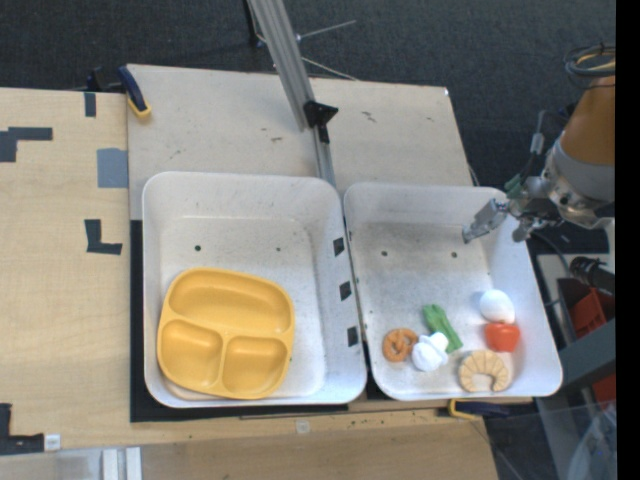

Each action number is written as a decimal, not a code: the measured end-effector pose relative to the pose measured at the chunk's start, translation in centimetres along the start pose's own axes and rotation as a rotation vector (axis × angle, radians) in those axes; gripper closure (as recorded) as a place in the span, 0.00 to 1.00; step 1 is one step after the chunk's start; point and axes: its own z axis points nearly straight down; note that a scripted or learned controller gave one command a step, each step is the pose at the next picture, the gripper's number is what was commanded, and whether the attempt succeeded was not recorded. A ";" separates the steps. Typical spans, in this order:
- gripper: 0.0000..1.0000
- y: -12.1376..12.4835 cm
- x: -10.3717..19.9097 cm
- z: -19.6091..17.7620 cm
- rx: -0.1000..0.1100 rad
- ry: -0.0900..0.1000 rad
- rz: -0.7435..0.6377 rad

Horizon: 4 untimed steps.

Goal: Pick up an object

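Your gripper (505,221) hangs over the right bin (420,258) at its far right edge, nothing between the fingers, which stand apart. Grey arm with orange band (592,118) comes in from the right. You've got the objects bunched in the right bin's near right corner: white egg (496,305), red tomato (503,336) touching it, croissant (485,370), green piece (440,327), white mushroom-like piece (430,352), brown pretzel (399,344). All well apart from the gripper. Left bin (240,208) holds a yellow divided tray (227,332), three compartments.
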 end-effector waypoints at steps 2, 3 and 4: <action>0.00 0.4 1.0 5.2 0.005 0.001 0.000; 0.00 -0.2 0.8 10.3 0.006 0.001 0.001; 0.00 -0.1 0.8 11.7 0.000 -0.002 0.000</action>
